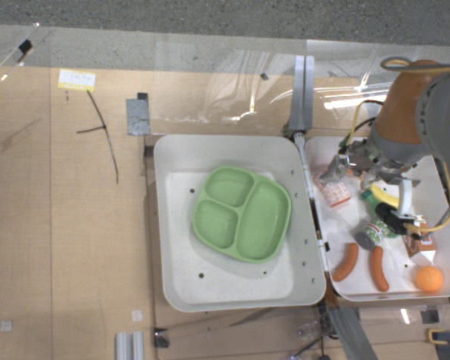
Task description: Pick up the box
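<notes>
The box (335,194) is small, white with red print, and lies at the left side of the right bin (446,193), close to the wall between the bins. My gripper (334,174) hangs over the far edge of the box, at the end of the grey arm with the orange band (405,111) that reaches in from the right. It looks very close to the box or touching it from above. The box still rests on the bin floor.
Beside the box in the right bin lie a yellow banana (380,196), a green can (370,235), two sausages (345,262) (378,268), an orange (430,278) and a brown item (417,244). The left bin (172,201) holds a green divided plate (241,214).
</notes>
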You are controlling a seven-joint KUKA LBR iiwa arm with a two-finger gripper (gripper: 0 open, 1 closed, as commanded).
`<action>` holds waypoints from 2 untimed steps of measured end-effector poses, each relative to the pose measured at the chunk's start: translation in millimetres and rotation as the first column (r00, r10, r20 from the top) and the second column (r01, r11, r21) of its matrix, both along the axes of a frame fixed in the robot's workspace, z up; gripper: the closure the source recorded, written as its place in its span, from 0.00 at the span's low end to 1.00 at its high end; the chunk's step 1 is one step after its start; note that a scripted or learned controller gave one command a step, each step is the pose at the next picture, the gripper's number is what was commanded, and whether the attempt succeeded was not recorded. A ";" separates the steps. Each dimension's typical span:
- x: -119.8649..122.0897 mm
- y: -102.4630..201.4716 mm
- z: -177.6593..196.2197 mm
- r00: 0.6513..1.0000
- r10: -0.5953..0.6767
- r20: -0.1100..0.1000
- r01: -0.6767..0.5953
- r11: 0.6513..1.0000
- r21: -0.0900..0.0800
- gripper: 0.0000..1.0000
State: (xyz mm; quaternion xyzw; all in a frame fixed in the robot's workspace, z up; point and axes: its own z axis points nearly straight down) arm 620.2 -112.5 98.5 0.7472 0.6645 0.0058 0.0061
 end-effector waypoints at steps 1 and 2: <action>2.4 0.0 13.2 1.000 0.001 0.008 -0.001 1.000 0.000 1.00; 2.3 0.0 13.1 1.000 0.000 0.007 0.000 1.000 0.000 0.00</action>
